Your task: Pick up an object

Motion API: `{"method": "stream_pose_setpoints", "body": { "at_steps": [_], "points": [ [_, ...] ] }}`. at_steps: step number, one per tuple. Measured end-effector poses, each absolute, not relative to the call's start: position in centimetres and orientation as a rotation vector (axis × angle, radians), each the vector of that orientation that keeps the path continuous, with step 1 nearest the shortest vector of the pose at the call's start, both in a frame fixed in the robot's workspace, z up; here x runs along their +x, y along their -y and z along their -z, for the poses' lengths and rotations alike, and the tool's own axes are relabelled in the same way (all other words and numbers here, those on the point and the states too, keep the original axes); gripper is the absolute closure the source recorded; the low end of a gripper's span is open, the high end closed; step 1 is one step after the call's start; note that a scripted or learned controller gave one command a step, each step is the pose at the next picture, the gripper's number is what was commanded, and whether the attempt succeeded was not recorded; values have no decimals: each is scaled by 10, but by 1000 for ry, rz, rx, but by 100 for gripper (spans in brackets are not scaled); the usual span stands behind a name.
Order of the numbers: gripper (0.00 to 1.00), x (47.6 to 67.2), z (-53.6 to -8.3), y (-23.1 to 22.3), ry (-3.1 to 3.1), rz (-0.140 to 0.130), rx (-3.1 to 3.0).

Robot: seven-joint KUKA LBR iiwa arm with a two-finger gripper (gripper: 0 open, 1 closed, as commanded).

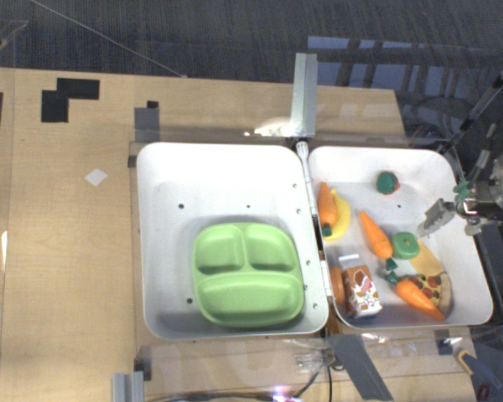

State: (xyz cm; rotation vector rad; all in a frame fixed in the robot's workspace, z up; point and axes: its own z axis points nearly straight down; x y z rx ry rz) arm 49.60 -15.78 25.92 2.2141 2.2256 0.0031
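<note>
The right bin [436,162] holds several toy foods. A green and red round piece [388,182] lies near the back. A carrot [375,234] lies in the middle, with a yellow banana [341,218] and an orange piece [326,208] by the left wall. A green round lid-like piece [405,244] sits right of the carrot. At the front are a small carton [362,291], a second carrot [420,295] and a pizza slice [434,273]. My gripper [453,214] hangs over the bin's right side, above and right of the green round piece, holding nothing that I can see.
The left bin [163,224] holds a green divided plate [248,273]. A metal post [304,99] stands behind the wall between the bins. Wooden bench top stretches to the left.
</note>
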Motion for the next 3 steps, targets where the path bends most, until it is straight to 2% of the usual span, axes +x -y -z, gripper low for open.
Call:
{"method": "stream_pose_setpoints", "body": {
  "at_steps": [1,2,3],
  "points": [
    [0,567,-175,137,-2425,-3,1994],
    [0,575,-98,123,-2514,-6,1876],
    [100,577,-109,123,-2512,-10,1874]
  ]
}}
